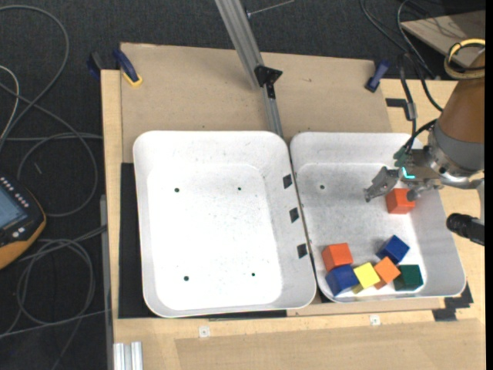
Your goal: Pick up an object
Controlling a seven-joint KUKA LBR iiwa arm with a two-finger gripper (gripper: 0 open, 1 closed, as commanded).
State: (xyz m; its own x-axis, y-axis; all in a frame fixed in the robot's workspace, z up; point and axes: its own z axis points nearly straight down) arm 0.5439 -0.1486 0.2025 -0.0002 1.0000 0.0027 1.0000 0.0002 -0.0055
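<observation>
From my station, the far left of the frame shows dark floor with loose cables (46,141) and a handheld pendant (15,214) at the left edge. Moving right, the wooden bench (200,79) starts, with a blue clamp (127,66) at its upper left corner. The left bin (146,230) sits on the bench in the centre-left of the frame; I see small dark dots on its white floor. A grey metal pole (243,37) slants down from the top centre and ends just above the seam where the two bins meet.

The right bin (339,149) lies just beside the left one. In its lower part I see a cluster of blocks: an orange block (337,254) on the left, a blue block (342,278) below it, then a yellow block (366,274), a smaller orange block (387,268), another blue block (394,247) above that, and a green block (410,276) at the lower right corner. These sit close together, several touching.

Higher up, in the right middle of that bin, the gripper (391,188) hangs over the bin floor with its fingers spread apart, one reaching left. An orange-red block (400,200) lies just under and beside the right finger; I cannot tell whether they touch, and it is not clamped between them. The arm (466,122) enters from the right edge, and a second blue clamp (377,75) sits at the upper right of the bench.
</observation>
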